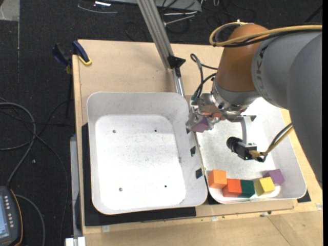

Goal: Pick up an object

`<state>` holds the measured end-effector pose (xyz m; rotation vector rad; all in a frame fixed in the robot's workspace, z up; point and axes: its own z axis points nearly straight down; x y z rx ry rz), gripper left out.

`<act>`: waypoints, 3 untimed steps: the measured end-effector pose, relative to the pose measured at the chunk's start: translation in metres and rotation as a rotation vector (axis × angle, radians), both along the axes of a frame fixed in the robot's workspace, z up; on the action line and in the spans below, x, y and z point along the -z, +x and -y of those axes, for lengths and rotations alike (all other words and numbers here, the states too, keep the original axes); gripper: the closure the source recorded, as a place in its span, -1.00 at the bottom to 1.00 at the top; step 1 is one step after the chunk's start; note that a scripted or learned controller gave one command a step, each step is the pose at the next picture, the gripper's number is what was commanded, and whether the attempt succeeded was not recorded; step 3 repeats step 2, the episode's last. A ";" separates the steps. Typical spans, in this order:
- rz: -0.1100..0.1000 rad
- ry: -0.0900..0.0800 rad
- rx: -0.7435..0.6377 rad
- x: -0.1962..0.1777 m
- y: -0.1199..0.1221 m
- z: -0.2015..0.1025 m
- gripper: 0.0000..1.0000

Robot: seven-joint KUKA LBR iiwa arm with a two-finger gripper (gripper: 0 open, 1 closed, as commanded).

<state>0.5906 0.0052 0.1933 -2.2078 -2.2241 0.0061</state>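
My gripper (199,121) hangs over the left edge of the right bin (292,152), close to the wall it shares with the left bin (102,106). A small purple block (202,124) sits between its fingers, lifted off the bin floor. Along the right bin's front edge lie an orange block (218,177), a red block (233,187), a green block (247,188), a yellow block (265,185) and another purple block (276,176). The arm's orange band (241,50) and grey body hide the back of the right bin.
A metal rod (156,29) slants down from the top to the bins' back edge. A cable with a black connector (243,148) dangles under the wrist over the right bin. A blue and yellow clamp (77,53) grips the bench's back left corner.
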 end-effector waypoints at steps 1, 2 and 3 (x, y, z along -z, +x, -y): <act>0.016 -0.002 0.000 -0.031 0.064 -0.035 1.00; 0.009 -0.004 0.004 -0.029 0.062 -0.032 -1.00; 0.009 -0.004 0.004 -0.029 0.062 -0.032 -1.00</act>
